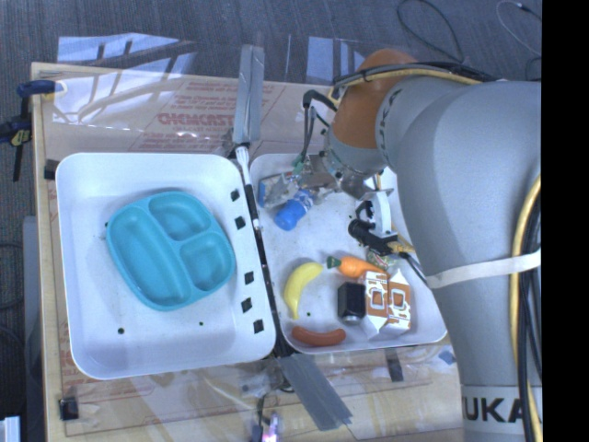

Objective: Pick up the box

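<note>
The white-and-orange printed cardboard box (387, 304) lies at 5 o'clock in the right shallow white plastic bin (324, 229), beside a black cylinder (350, 302), while the metal gripper (293, 190) is at 11 o'clock, near a blue cap (289, 215).

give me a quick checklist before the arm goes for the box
1. Box in view, near corner of the right bin: ok.
2. Box top uncovered: ok.
3. Room beside the box: not ok; a black item touches its left, a carrot lies just above.
4. Claw over the box: not ok; it sits at the far end by a blue cup.
5. Claw free of objects: cannot tell.
</note>
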Motion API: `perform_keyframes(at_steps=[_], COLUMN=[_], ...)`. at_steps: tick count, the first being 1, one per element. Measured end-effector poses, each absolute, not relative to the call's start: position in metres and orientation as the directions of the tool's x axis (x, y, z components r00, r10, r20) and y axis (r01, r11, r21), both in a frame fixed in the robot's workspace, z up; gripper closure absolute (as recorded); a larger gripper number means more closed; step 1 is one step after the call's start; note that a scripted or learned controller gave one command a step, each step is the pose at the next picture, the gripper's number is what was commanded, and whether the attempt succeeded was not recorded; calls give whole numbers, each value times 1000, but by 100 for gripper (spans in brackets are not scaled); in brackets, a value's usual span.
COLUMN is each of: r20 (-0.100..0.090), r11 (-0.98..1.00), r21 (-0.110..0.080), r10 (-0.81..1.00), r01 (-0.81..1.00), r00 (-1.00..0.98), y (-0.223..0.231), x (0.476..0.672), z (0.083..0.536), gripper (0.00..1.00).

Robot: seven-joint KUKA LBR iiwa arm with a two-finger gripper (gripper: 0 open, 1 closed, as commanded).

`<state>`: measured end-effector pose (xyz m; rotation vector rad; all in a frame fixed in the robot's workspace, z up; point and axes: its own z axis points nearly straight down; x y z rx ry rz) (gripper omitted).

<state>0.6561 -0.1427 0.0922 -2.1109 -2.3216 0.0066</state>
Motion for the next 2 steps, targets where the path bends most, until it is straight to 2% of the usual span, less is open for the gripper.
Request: perform_keyframes(at_steps=[1, 2], r20=[1, 1], r11=[104, 230], r21=[-7, -2], r10=[995, 973], r01=[995, 973], r00=[-104, -229], y=[-140, -107], x=[657, 489], z=[102, 194], gripper=[100, 100])
